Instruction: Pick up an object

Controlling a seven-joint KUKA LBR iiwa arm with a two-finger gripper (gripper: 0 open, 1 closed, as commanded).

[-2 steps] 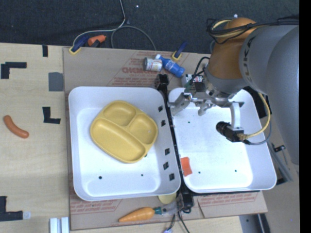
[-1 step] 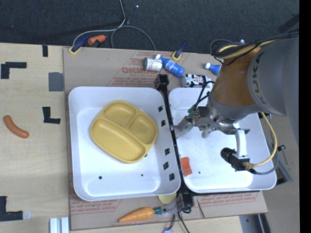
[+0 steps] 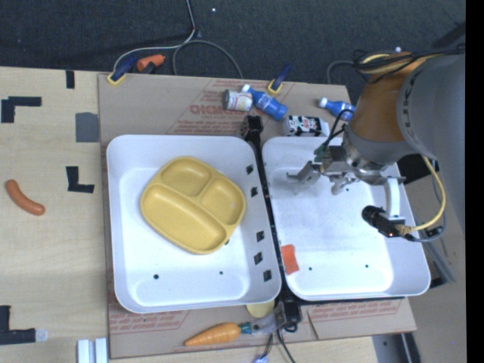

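Observation:
A yellow divided plate (image 3: 193,203) lies in the left white bin (image 3: 128,282). A small orange block (image 3: 289,259) rests at the left edge of the right white bin (image 3: 363,282). My gripper (image 3: 321,178) hangs over the far part of the right bin, well above and right of the orange block. Its two grey fingers (image 3: 302,173) stand spread apart with nothing between them. The grey arm with its orange band (image 3: 382,104) reaches in from the right.
Behind the bins lie a blue and white bottle (image 3: 257,101), a small black and white item (image 3: 305,126) and an orange-handled clamp (image 3: 138,65). A toy carrot (image 3: 214,335) lies in front of the bins. A sausage (image 3: 25,197) sits far left.

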